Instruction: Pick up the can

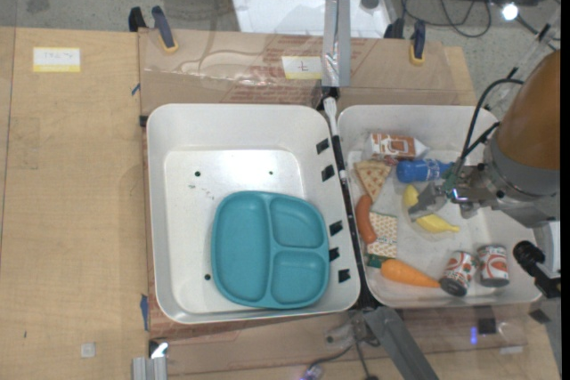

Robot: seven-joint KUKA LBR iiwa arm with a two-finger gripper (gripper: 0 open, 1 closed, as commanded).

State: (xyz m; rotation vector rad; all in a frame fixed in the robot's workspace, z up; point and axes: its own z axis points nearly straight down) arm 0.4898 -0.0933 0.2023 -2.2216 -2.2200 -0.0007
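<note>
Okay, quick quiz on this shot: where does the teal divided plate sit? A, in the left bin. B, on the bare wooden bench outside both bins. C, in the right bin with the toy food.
A: the teal divided plate lies flat on the floor of the left bin, while the cans and toy food lie in the right bin.

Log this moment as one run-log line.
gripper: over right bin, above banana | cans: lying in near corner, untouched | pick: not done
</note>
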